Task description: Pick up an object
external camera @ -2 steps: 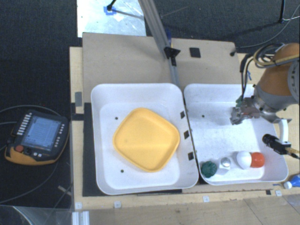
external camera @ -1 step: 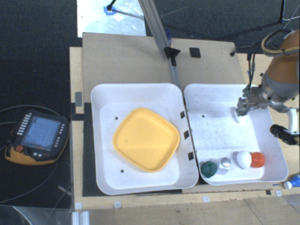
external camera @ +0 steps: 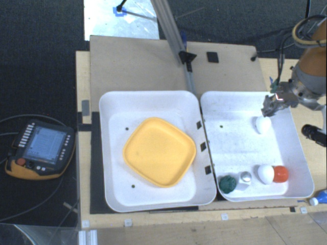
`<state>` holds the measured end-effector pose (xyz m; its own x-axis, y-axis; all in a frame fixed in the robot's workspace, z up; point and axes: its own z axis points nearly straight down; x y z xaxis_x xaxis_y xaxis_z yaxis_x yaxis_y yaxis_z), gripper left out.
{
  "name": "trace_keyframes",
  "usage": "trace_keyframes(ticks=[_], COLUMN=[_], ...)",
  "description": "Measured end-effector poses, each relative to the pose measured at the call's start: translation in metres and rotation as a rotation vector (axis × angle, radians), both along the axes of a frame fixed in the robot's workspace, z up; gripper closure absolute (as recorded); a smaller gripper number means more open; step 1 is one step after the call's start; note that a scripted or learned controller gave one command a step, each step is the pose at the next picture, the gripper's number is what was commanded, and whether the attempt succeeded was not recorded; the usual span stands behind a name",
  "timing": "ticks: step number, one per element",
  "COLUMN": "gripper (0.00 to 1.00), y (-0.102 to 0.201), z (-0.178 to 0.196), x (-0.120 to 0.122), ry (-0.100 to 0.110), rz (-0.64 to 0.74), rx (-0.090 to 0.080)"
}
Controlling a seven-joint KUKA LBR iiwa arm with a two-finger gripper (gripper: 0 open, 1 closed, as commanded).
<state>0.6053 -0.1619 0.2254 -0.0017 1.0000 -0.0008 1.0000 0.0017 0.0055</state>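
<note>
My gripper [external camera: 269,108] hangs over the far right part of the right bin [external camera: 231,114], reaching in from the right edge. Just below and left of it a small white ball [external camera: 262,124] rests on the bin floor; nothing shows between the fingers. Along the bin's near edge lie a dark green ball [external camera: 228,183], a small silver piece [external camera: 246,177], a white ball [external camera: 265,173] and an orange-red ball [external camera: 280,174], the last two touching. The left bin [external camera: 113,137] holds a yellow square plate [external camera: 159,151].
A slanted metal pole [external camera: 171,22] with a black clamp stands behind the bins. A teach pendant [external camera: 40,148] lies on the floor at the left. A black part [external camera: 312,132] juts in beside the right bin's outer rim.
</note>
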Motion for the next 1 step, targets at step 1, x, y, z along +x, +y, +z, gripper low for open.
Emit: trace_keyframes(ticks=[1], gripper=[1.0], y=[-0.0001], z=[0.0531], x=[0.0009], ry=[0.0], rz=[-0.001], rx=[0.0])
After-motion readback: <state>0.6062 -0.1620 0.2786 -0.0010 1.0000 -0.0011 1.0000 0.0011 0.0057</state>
